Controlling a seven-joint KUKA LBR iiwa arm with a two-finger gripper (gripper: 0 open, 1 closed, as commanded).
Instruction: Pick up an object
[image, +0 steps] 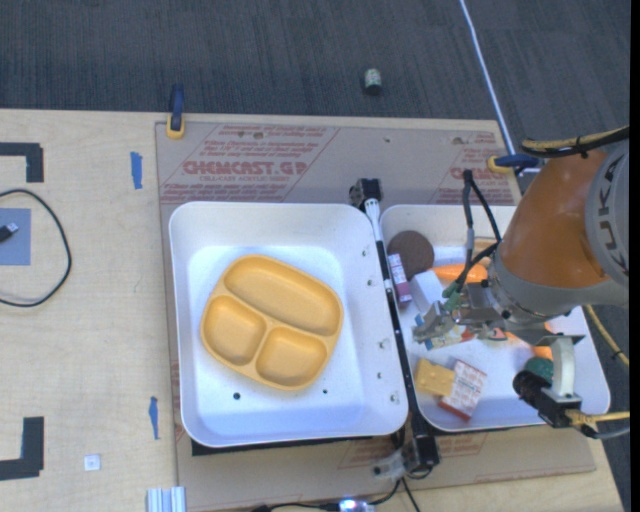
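My gripper (437, 326) hangs low over the middle of the right bin (596, 398), its metal tip pointing left. Just below it lie a yellow block (433, 379) and a red and white packet (463, 388), near the bin's front. A purple marker (399, 277) lies along the bin's left wall, above and left of the gripper. A brown round disc (410, 248) sits at the bin's back left. An orange object (455, 272) pokes out beside the arm, partly hidden by it. Nothing shows between the gripper's tips.
The left bin (195, 300) holds a yellow three-compartment plate (272, 320). The arm's grey and orange body (560, 240) covers the right bin's back right part. A small green and orange item (541, 361) lies at the right bin's right side.
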